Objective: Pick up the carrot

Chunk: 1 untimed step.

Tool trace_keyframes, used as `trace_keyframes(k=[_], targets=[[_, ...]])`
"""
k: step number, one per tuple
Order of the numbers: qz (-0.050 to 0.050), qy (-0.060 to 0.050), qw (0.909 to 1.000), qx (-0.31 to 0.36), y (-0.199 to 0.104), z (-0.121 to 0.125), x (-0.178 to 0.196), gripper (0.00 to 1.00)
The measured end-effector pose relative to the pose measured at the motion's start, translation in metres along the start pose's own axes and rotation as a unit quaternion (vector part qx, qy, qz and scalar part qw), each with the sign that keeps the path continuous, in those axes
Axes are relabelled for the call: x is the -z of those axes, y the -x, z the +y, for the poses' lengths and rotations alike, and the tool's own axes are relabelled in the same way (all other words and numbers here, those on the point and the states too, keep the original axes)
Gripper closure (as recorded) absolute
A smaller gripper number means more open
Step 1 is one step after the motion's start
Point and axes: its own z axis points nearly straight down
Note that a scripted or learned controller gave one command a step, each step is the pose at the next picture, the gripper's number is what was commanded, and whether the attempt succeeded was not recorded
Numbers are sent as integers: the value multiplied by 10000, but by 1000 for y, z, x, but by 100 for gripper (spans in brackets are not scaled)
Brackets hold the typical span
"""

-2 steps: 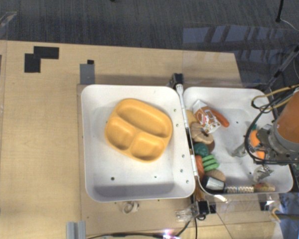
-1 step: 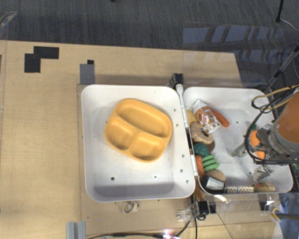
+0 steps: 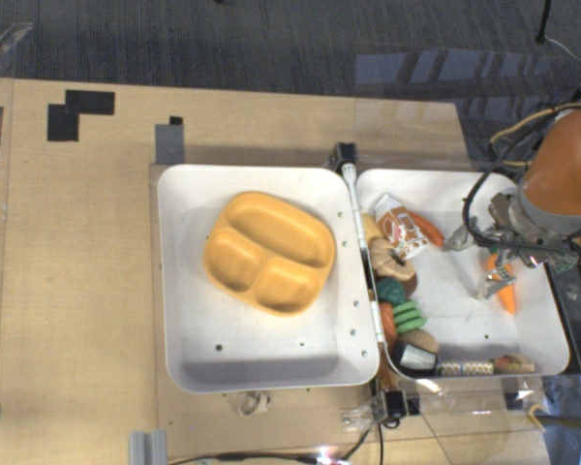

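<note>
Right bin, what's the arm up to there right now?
The arm's gripper is down in the right bin, near its right side, with the carrot at its fingertips. It cannot be told from this angle whether the carrot is gripped or just touched. A pile of other toy food lies along that bin's left wall. The left bin holds a yellow divided tray, which nothing is touching.

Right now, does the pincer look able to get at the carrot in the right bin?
Probably yes. The pincer hangs right at the carrot, which lies on the bare floor of the right bin near its right wall. The other items are piled along the left side, so nothing blocks the way.
</note>
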Motion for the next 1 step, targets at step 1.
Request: trace_keyframes(k=[1], targets=[[6,5,9937,1122,-34,14,1,0]])
